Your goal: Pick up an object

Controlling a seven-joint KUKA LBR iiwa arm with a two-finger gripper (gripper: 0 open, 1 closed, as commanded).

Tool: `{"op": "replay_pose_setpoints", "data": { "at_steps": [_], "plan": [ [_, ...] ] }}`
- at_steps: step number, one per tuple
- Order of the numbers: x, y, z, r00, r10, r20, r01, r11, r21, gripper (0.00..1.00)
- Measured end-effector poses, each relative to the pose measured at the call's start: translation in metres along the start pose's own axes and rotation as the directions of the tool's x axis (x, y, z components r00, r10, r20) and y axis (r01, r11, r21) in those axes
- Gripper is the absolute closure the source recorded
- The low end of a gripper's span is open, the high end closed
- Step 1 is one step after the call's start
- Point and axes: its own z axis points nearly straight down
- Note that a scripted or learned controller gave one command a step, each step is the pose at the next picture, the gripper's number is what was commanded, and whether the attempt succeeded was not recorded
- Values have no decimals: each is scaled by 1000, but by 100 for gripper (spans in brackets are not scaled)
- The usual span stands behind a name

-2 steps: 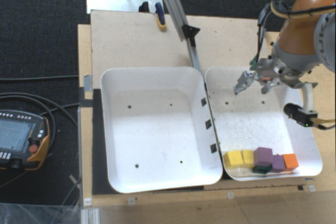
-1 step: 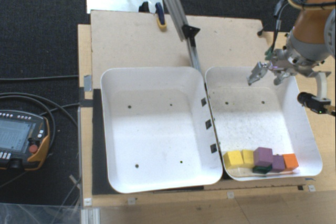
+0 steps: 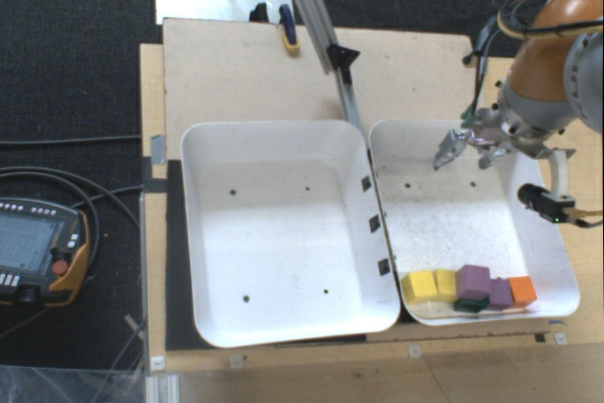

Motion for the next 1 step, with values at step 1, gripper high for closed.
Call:
{"op": "replay_pose_setpoints", "data": {
  "at_steps": [1],
  "plan": [
    [40,-35,39,1000,-4,-3,4,1000,3,0]
  ]
}}
